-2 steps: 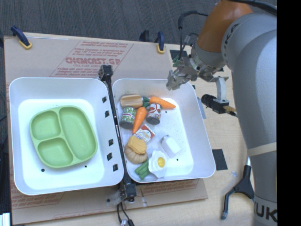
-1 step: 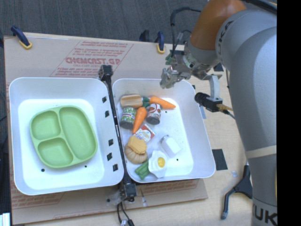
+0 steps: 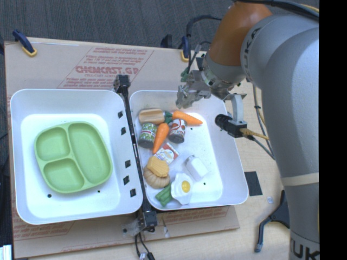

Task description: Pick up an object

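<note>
My gripper hangs over the far edge of the right bin, just above and behind an orange carrot. A hot dog bun lies to the left of that carrot. Below them are a second carrot, a green can and a red can. Nearer the front lie a snack packet, a round waffle, a white block, a fried egg and a green piece. I see nothing held by the gripper.
The left bin holds a green divided plate. A black hinge strip runs between the bins. The arm's grey body and a black wrist attachment overhang the right bin's right side.
</note>
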You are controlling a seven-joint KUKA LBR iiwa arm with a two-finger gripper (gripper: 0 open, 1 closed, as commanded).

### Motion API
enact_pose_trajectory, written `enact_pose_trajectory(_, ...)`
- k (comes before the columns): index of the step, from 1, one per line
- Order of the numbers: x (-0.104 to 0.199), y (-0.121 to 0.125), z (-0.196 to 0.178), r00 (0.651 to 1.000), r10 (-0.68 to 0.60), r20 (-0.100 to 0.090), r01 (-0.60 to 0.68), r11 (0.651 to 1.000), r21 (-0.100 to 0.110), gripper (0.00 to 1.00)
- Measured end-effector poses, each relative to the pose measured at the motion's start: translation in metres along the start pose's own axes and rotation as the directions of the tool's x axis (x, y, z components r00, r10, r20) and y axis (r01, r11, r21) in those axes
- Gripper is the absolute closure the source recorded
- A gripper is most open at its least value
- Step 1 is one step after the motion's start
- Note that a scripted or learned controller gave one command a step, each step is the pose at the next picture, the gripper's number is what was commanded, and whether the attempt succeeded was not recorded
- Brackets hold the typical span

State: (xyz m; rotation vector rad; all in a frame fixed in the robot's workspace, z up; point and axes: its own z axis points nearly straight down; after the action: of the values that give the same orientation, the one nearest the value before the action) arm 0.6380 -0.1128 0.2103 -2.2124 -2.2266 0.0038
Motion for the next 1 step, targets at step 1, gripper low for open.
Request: enact_pose_trajectory(1,0.0494,-0.0508,-0.0183,1.000,-0.001,0.001,0.001,1.000,-0.002,1.00)
